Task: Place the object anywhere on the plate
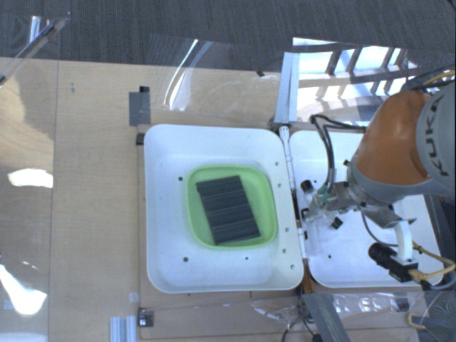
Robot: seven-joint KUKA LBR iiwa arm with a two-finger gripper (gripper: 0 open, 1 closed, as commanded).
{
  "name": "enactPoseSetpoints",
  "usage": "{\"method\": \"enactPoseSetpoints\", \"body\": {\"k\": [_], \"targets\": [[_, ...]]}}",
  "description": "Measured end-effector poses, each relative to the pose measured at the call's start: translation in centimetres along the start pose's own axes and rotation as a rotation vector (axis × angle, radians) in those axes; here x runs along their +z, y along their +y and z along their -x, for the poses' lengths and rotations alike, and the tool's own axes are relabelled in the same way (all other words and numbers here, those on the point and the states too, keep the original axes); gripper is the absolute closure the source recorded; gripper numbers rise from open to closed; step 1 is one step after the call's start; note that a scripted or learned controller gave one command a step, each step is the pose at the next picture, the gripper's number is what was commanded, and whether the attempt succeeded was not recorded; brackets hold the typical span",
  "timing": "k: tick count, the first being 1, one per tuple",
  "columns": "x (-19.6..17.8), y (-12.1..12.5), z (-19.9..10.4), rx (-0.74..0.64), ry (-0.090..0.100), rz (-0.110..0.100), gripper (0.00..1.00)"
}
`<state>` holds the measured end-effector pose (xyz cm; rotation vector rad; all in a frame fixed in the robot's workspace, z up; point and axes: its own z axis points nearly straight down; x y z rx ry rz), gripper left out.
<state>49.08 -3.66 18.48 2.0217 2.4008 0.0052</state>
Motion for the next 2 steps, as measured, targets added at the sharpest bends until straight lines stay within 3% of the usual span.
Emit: {"method": "enactPoseSetpoints", "body": {"k": [1,2], "targets": [[-0.01,4.60,-5.94,-0.106,0.000,0.002,1.00],[-0.03,4.60,-5.90,-0.105,0.000,0.002,0.00]]}}
